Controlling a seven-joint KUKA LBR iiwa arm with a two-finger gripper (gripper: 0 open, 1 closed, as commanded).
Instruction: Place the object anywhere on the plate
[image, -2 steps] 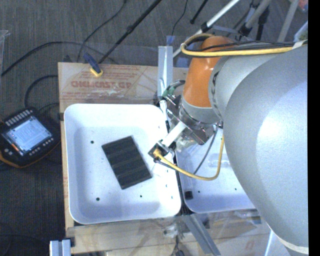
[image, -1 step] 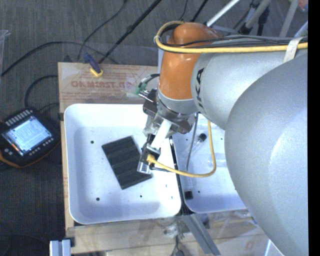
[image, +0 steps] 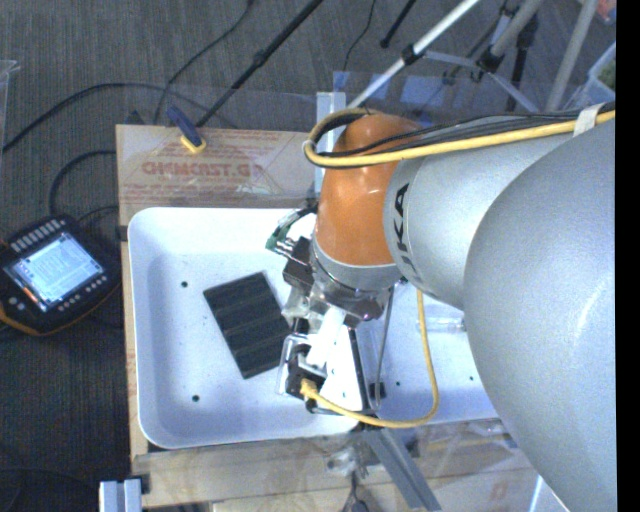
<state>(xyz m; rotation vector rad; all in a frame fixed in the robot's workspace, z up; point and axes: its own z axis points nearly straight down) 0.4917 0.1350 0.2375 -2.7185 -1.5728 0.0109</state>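
Observation:
A black ribbed rectangular slab (image: 245, 322) lies flat and askew in the middle of the left white bin (image: 160, 330). My gripper (image: 302, 335) hangs low over that bin's right side, just off the slab's right edge. The orange wrist band (image: 360, 200) and the grey arm cover most of what lies beneath and to the right. I see nothing held at the gripper, and the arm hides its underside.
A strip of the right bin (image: 455, 385) shows under the arm. A sheet of cardboard (image: 215, 170) lies behind the left bin. A control pendant (image: 55, 270) sits on the floor to the left of the bench.

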